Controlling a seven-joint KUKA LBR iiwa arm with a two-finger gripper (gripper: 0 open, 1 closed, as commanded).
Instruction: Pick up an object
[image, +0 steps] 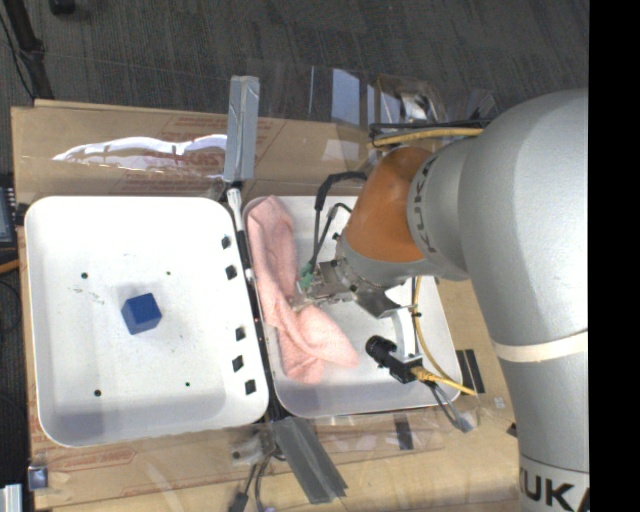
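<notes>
Two white bins sit side by side on the tabletop (120, 130). Inside the right bin (345, 400), a pink cloth (290, 300) runs lengthwise along its left wall; the hand (312, 285) touches it, grip unclear.

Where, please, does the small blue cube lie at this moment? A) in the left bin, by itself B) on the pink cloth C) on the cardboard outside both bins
A: the blue cube sits alone on the floor of the left bin, apart from the pink cloth in the right bin.
</notes>
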